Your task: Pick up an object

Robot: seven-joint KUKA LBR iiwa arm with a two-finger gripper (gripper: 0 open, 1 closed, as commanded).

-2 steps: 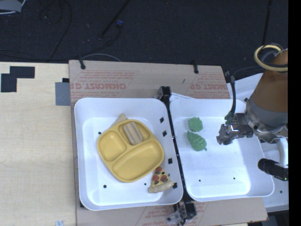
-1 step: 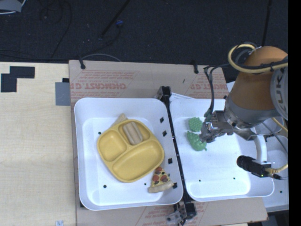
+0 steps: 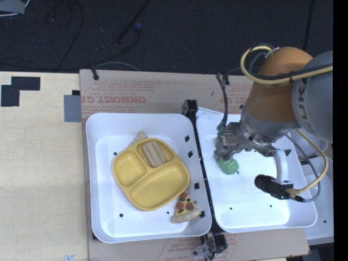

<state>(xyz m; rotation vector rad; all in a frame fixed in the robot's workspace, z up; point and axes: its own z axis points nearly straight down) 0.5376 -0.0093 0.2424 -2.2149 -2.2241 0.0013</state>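
two shallow white bins sit side by side on the surface [image 3: 43,162]. the left bin [image 3: 103,145] holds one yellow three-part plastic plate [image 3: 151,174] with one tan bread-like piece [image 3: 154,153] in its upper compartment, and one toy pizza slice [image 3: 185,209] just beside the plate's lower edge. the right bin [image 3: 261,216] holds one small green leafy plastic toy [image 3: 229,166]. the hand [image 3: 224,154] sits just above the green toy, seemingly touching it; how far it is spread cannot be told.
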